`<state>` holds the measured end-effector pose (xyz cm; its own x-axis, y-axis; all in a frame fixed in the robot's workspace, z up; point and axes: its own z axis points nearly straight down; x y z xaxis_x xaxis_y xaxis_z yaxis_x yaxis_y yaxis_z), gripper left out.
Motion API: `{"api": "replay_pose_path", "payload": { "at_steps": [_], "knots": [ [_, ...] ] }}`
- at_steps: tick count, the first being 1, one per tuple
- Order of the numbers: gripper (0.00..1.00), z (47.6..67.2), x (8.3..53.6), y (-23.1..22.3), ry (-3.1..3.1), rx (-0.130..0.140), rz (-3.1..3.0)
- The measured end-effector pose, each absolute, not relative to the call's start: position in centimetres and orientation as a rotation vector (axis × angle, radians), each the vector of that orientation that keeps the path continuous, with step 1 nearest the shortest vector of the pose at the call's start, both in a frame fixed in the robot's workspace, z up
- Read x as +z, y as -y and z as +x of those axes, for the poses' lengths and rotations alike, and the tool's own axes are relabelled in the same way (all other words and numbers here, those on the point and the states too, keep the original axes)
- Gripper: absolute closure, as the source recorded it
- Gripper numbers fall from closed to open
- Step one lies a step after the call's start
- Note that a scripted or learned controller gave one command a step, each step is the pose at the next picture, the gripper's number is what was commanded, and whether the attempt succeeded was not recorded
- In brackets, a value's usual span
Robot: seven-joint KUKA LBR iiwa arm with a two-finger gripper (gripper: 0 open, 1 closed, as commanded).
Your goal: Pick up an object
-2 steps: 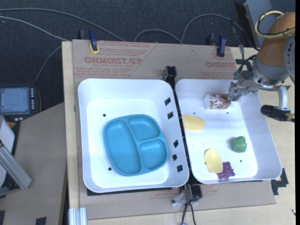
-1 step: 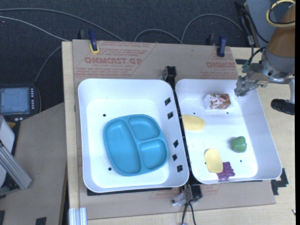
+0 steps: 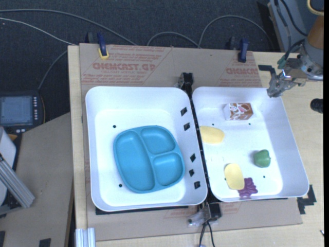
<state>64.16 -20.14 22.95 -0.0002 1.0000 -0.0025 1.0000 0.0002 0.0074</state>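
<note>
Right bin (image 3: 288, 138) holds five loose items, none gripped. Small white-and-brown packet (image 3: 238, 111) lies toward the bin's far end; pale yellow oval piece (image 3: 211, 135) sits against the bin's left wall, nearer the camera than the packet. Green round item (image 3: 262, 158) rests toward the bin's right side, apart from the rest. Second yellow piece (image 3: 234, 176) lies at the bin's near end, touching a purple grape-like cluster (image 3: 248, 188) just on its right. Gripper (image 3: 278, 85) hangs over the bin's far right corner, at the rim, well apart from every item; can't tell if its jaws are apart or together, too small and blurred. Left bin (image 3: 97, 138), beside the right bin, carries a blue three-compartment tray (image 3: 148, 158). Both bins sit on a cardboard sheet (image 3: 133, 60).
</note>
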Motion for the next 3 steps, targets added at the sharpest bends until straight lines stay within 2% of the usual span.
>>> {"api": "replay_pose_path", "payload": {
  "at_steps": [1,2,3],
  "knots": [
    [1.0,64.3,28.1,20.2,-2.218,0.006,2.214],
    [1.0,62.8,26.6,14.5,-2.23,0.001,2.218],
    [1.0,60.4,26.6,8.8,-2.232,0.001,2.218]
  ]
}}
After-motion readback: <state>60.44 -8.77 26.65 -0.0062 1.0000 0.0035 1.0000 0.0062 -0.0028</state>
